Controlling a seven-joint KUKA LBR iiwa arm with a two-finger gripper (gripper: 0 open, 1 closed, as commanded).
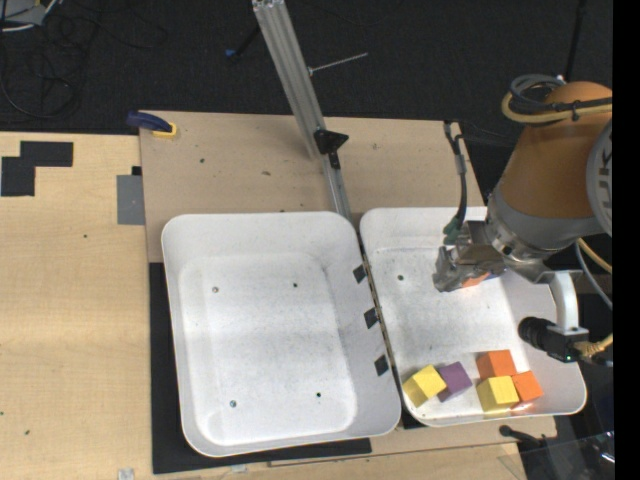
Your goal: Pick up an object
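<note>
**benchwatcher:** Going big to small: the light wooden table [70,298] carries two shallow white plastic bins side by side. The left white bin [262,333] is the wider-looking one, the right white bin [440,338] sits touching it along a seam with small black clips. A long grey aluminium rail [295,78] leans in from the top and ends near that seam.

**kuka_fan:** And the arm?

**benchwatcher:** The grey arm with the orange band [550,168] comes in from the right and hangs over the upper part of the right bin. Its end effector [462,268] points down close to the bin floor, with something reddish-orange showing at its tip. Honestly can't tell whether the fingers are spread or pressed together, or whether they've got anything.

**kuka_fan:** Where's the stuff to pick?

**benchwatcher:** All bunched along the near edge of the right bin, well apart from the end effector. A yellow block [426,382] touches a purple block [455,377]. Just right of them, an orange block [495,364], a second yellow block [497,393] and another orange block [527,386] sit in a tight cluster.
</note>
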